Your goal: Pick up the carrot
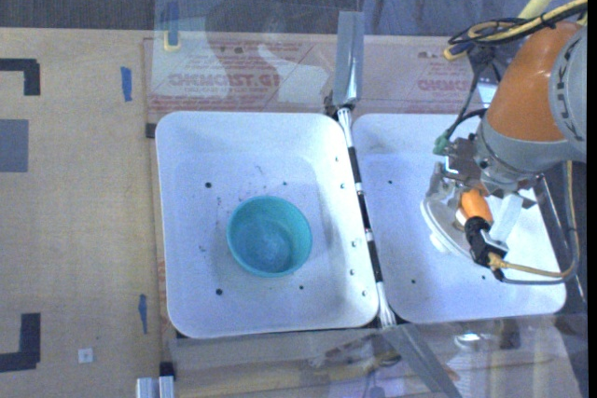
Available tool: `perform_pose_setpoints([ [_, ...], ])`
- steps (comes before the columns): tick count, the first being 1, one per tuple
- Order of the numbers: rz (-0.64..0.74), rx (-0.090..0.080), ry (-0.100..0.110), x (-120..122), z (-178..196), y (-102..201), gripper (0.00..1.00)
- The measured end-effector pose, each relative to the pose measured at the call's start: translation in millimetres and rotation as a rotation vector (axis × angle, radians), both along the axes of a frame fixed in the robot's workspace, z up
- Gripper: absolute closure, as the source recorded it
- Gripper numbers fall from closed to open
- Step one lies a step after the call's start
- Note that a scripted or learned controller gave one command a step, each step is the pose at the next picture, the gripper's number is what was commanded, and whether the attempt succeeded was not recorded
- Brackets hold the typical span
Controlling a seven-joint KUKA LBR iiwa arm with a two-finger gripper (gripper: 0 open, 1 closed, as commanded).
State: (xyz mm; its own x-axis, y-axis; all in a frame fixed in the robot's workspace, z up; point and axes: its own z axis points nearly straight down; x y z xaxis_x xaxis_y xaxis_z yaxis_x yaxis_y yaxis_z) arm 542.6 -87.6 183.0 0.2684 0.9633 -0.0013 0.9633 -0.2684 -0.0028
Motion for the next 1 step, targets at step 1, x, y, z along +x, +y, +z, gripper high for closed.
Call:
perform_pose_setpoints([
  [1, -0.149, -0.001, 0.0, 10.4, 31.8, -26.5, 1.0],
])
